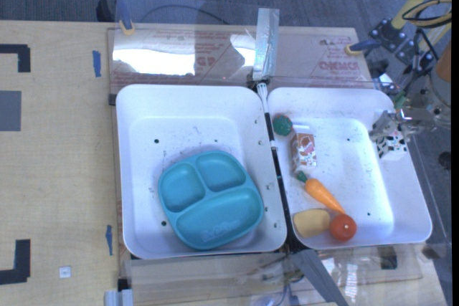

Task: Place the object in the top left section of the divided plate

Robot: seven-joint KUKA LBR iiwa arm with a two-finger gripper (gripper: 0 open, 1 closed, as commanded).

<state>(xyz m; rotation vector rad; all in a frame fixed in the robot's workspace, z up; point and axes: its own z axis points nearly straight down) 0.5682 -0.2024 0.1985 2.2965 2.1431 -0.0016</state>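
Nearest the camera, along the front of the right bin (412, 222), a red tomato (343, 227) sits touching a pale yellow potato (310, 222). Just behind them an orange carrot (320, 192) lies at a slant, its green tip pointing toward a small red-and-white packet (304, 150). Farther back, close to the wall between the bins, rests a dark green ball (282, 126).

In the left bin (136, 154) a blue divided plate (209, 199) lies toward the front, with one large section nearest the camera and two smaller ones behind it; all three sections are bare.

The end effector (391, 136) hangs at the right bin's far right rim, well apart from the food items; whether its fingers are apart or together cannot be told. Beyond the bins the wooden bench (50, 175) carries clear plastic sheets.
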